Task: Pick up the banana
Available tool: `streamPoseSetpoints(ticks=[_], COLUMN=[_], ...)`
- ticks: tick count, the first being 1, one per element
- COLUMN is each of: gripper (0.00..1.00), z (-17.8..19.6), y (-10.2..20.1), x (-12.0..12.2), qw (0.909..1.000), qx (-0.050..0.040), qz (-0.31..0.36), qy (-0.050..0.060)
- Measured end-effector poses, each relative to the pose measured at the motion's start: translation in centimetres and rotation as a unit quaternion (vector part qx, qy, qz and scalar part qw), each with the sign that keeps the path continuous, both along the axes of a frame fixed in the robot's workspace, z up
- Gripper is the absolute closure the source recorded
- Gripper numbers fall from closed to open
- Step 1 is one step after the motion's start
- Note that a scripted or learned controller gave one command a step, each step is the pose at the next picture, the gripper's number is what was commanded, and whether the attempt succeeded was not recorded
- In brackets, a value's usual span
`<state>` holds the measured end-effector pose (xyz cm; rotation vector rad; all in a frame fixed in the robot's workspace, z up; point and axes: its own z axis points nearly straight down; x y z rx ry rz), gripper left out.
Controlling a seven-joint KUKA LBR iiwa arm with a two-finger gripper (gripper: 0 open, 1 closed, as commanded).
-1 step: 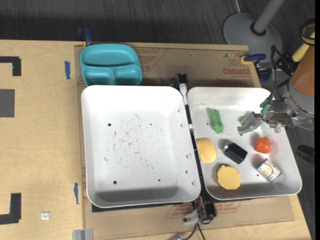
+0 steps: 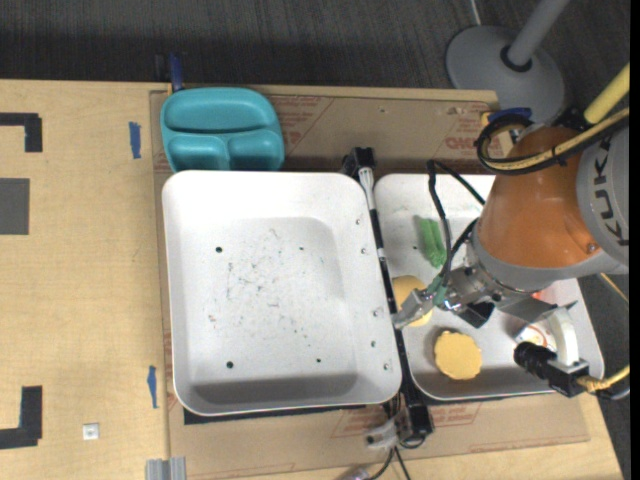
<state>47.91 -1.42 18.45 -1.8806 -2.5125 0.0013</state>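
The banana [image 2: 404, 291] is a pale yellow shape lying in the right bin [image 2: 462, 194], close against its left wall. Part of it is hidden under my gripper [image 2: 424, 305], which is down low in that bin, right over the banana's near end. The grey arm with its orange band [image 2: 540, 218] reaches in from the right and covers much of the bin's middle.
A round yellow-orange item [image 2: 457, 354] lies at the front of the right bin. A green item [image 2: 432, 240] sits toward its back. The left bin [image 2: 272, 286] is beside it. A teal divided tray [image 2: 222, 128] stands behind the left bin.
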Motion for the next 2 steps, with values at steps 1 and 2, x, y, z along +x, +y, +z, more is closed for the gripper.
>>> streamPoseSetpoints(ticks=[1, 2], gripper=[0.00, 0.00], z=[0.1, 0.0], y=[1.4, 9.4], x=[8.5, 6.2], qw=[0.9863, 0.9678], qx=[-0.0007, 0.0003], qz=[0.165, 0.252], qy=[-0.004, -0.001])
